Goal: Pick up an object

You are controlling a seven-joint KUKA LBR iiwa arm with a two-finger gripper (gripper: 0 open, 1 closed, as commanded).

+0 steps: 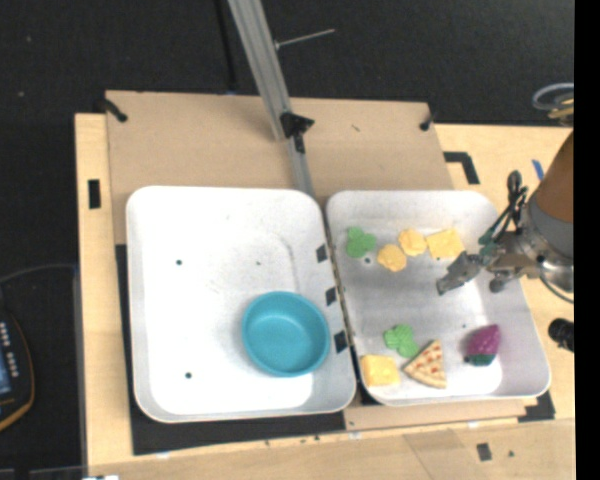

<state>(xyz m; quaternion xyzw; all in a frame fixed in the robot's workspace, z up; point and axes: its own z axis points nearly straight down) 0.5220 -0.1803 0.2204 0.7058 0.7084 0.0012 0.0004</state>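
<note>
Grey 2-finger gripper point(475, 273) hovering in right white plastic bin point(510, 378), fingers spread, pinching nothing. Nearest target: purple toy grape bunch point(482, 342) at 6 o'clock, apart. Best centred above first, then lowered straight, closed gently.

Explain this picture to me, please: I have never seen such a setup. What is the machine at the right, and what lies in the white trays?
One fixed camera looks down at a slant on a bench with two shallow white bins. The left bin holds a blue bowl. The right bin holds toy food: a green piece, three yellow pieces, another green piece, a yellow block, a pizza slice and a purple piece. From the right a robot arm reaches in; its gripper hangs over the right bin. Nothing shows between its fingers.
</note>
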